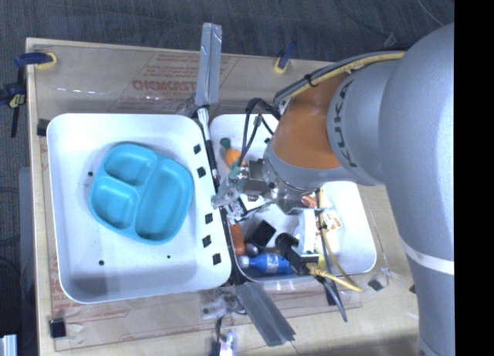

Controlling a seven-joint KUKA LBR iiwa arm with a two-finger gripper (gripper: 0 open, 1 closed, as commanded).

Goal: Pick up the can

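I judge the blue can (272,263), lying in the right bin (363,227), light, rigid and slippery, best gripped across its middle; I cannot tell my end effector's (248,196) state.

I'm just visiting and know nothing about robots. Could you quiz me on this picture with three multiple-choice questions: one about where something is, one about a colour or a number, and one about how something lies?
1. Which bin holds the blue tray?
A. the left bin
B. the right bin
C. neither; it lies on the bench

2. How many hollows does the tray have?
A. one
B. three
C. six

3. How does the blue can lie in the right bin?
A. upright, alone
B. on its side among clutter
C. on the tray

Answers:
1 A: the tray lies in the left bin, away from the arm.
2 B: two small hollows and one long one show.
3 B: it lies flat near the bin's front edge, with dark things beside it.
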